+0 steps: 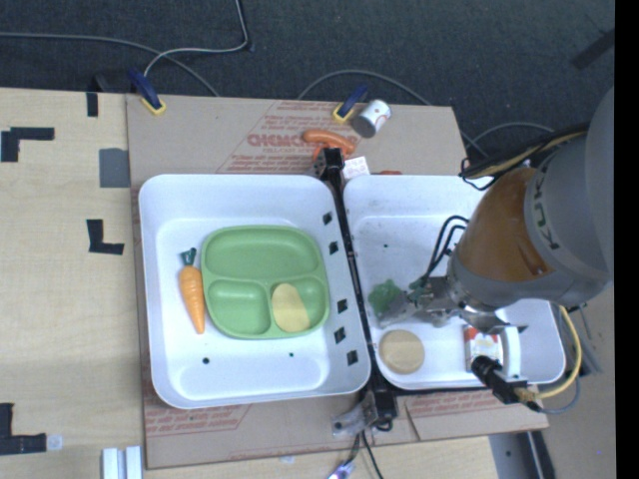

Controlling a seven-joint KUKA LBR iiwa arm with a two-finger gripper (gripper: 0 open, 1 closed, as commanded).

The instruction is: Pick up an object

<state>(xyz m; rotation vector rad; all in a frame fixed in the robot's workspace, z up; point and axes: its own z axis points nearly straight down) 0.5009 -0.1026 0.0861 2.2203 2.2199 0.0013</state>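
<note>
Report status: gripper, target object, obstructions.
Gripper low in right white bin, beside small green leafy toy; grasp unconfirmed. Round tan disc just below.

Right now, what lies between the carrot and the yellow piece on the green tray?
In the camera view, only the green tray's lower-left compartment lies between the carrot and the yellow piece, which sits in the neighbouring compartment.

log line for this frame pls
tool low in right bin at green item | cookie near | carrot by tray, left bin
</note>
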